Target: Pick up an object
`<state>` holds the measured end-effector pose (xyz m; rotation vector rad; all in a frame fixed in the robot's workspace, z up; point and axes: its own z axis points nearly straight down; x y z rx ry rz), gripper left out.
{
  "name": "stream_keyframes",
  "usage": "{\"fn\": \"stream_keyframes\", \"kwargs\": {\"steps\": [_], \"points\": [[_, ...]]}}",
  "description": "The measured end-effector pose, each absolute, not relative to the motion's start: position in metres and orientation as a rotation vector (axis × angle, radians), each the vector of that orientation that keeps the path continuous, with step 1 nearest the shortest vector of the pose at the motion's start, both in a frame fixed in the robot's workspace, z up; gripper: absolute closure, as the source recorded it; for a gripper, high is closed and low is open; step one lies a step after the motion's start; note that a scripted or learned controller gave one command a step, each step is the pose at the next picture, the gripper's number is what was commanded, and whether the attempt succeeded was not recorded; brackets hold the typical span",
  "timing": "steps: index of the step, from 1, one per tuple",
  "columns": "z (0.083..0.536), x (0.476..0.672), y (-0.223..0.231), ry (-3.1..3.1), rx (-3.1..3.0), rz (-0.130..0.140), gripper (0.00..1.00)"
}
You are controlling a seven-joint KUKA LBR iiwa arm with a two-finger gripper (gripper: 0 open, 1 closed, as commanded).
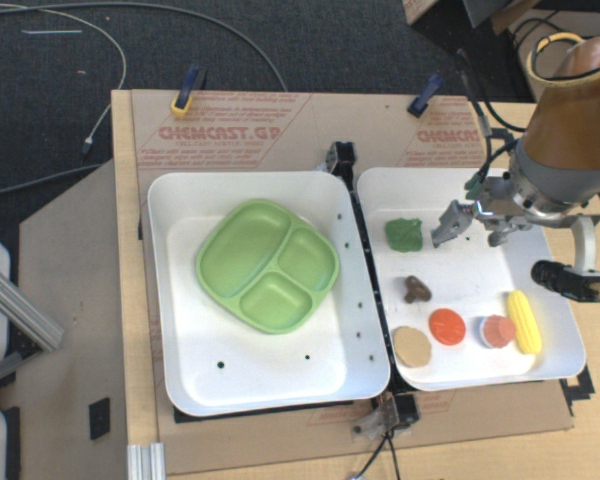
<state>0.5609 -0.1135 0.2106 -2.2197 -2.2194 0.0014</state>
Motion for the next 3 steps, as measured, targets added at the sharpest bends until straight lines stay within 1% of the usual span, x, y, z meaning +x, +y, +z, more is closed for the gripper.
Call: {"fn": "stream_keyframes", "kwargs": {"steps": [1,2,3], "points": [[0.171,0.559,-0.113,-2.219,-2.22,0.001,0.0],[0.108,0.559,-0.114,-2.216,-2.217,0.005,0.0],[0.084,0.559,-0.113,-2.217,-2.218,0.003,0.0]]}}
